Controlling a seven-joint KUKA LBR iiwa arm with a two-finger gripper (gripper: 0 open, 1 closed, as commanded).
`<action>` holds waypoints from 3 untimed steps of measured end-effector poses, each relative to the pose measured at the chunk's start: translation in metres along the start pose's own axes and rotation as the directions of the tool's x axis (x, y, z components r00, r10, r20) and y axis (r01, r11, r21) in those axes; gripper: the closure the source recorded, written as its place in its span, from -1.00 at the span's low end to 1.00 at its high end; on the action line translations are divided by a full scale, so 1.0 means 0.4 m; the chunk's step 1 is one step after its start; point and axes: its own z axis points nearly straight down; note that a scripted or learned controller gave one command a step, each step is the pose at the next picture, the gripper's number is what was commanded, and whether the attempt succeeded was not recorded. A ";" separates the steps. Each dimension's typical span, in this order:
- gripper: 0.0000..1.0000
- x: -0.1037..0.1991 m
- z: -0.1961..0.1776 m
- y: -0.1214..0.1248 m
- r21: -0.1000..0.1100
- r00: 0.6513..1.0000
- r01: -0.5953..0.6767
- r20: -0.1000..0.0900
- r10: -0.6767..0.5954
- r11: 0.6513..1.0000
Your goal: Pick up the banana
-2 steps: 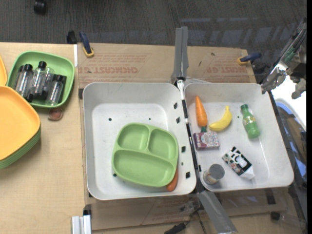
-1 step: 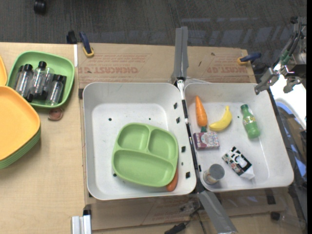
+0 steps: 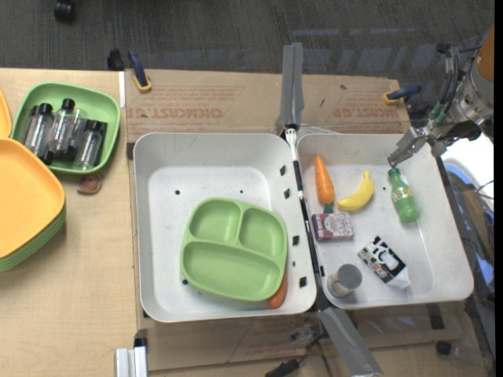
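One banana (image 3: 357,194) lies diagonally (tip toward upper right); tool (image 3: 402,152) grip state unclear.

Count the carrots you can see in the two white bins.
2. One carrot stands in the right bin, left of the banana. Another orange tip, probably a carrot, peeks from under the green plate.

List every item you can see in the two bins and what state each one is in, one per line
banana: lying flat in the right bin, untouched.
carrot: lying flat, left of the banana.
green bottle: lying on its side.
pink box: lying flat.
can: upright.
black-and-white carton: on its side.
green divided plate: right way up, left bin.
gripper: above the right bin's far edge, holding nothing.
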 end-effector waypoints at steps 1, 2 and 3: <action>-1.00 0.075 -0.012 0.030 -0.001 0.981 0.192 0.001 -0.192 0.981; -1.00 0.164 0.060 -0.075 -0.001 0.938 0.346 0.000 -0.346 0.938; -1.00 0.053 0.173 0.014 -0.002 0.892 0.451 0.001 -0.451 0.892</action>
